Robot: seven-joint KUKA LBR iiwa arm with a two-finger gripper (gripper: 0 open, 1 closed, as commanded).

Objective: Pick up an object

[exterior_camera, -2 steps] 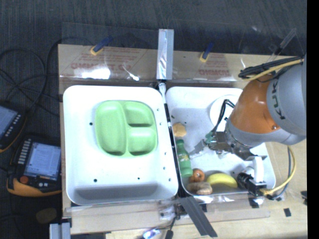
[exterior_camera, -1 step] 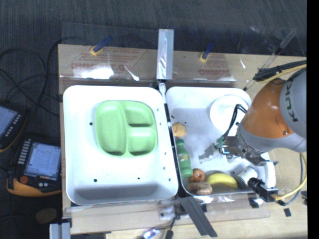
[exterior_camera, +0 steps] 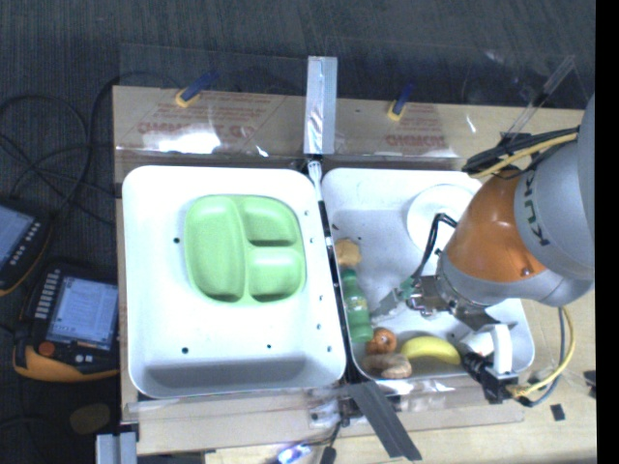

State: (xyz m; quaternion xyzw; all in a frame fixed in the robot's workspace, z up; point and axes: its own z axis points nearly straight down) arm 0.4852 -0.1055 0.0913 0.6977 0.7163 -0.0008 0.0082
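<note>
Reaching in from the right, the single grey arm (exterior_camera: 542, 230) with its orange band hung over the right-hand bin (exterior_camera: 372, 187), and its gripper (exterior_camera: 418, 296) sat low among the clutter there; whether the jaws stood open or closed could not be told, since the wrist body covered most of them, and nothing could be seen held between them. Two white bins lay side by side. The left bin (exterior_camera: 155, 356), well off to the left of the jaws, held one green divided tray (exterior_camera: 244, 246) with three compartments. The right bin held five small things that could be counted: one yellow banana (exterior_camera: 430, 350) just below the jaws, one small orange-red fruit (exterior_camera: 384, 338) below and to their left beside the banana, one brown lumpy item (exterior_camera: 385, 363) under that fruit against the bin's near wall, one green bottle-like object (exterior_camera: 355, 304) to the left of the jaws along the dividing wall, and one tan rounded piece (exterior_camera: 347, 252) further up that same wall. One white round plate or lid (exterior_camera: 437, 211) lay above the jaws, partly hidden by the orange band. The arm's bulk blocked the right part of that bin, and cables (exterior_camera: 522, 380) trailed below the wrist near its lower right corner. Two handheld screens (exterior_camera: 77, 309) rested on the dark floor beyond the bench, far left of everything.
</note>
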